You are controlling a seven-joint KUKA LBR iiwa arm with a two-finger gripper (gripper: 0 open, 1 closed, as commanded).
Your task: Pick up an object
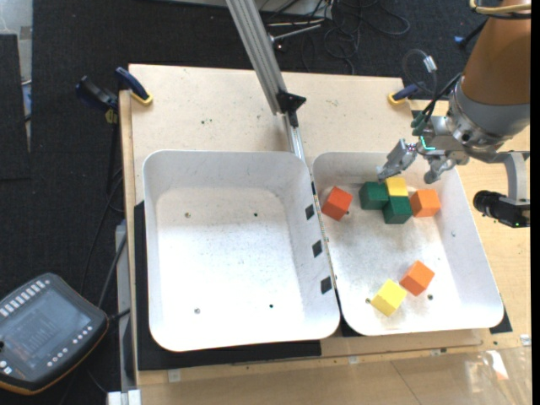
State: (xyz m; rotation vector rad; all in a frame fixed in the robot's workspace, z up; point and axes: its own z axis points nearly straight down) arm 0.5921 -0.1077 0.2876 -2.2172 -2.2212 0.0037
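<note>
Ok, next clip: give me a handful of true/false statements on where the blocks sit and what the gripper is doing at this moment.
1. All the small coloured blocks lie in the right-hand shallow white bin. True.
2. The two-finger gripper holds an orange block. False: its open fingers have nothing between them, above the far part of that bin.
3. A small yellow block sits among the dark green blocks. True.
4. The yellow cube near the front edge lies alone. False: an orange cube sits right beside it.
5. The orange cube nearest the divider touches the green blocks. False: a gap separates them.
</note>
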